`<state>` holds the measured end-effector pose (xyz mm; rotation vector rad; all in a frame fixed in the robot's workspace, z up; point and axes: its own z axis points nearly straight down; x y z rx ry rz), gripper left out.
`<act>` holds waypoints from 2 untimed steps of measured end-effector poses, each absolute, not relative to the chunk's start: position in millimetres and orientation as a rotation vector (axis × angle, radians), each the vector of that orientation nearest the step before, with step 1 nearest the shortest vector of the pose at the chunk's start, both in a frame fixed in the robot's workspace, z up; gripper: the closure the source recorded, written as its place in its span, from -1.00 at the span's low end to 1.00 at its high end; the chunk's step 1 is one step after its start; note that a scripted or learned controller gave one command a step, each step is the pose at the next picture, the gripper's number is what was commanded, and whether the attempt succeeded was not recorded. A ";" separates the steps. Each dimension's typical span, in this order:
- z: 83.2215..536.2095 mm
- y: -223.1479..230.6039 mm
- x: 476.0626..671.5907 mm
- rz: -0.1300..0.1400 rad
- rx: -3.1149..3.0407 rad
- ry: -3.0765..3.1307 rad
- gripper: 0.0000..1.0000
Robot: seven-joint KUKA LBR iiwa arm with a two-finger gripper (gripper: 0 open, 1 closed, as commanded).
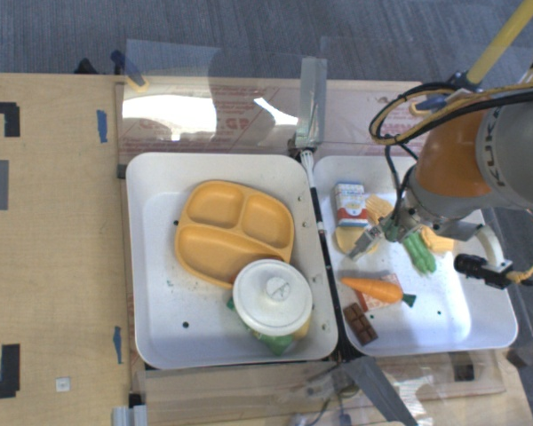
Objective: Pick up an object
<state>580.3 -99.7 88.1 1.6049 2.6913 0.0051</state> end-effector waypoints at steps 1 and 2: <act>87.2 -109.3 633.9 0.004 1.721 2.621 -1.00; 87.9 -109.6 660.0 -0.027 1.895 2.551 -1.00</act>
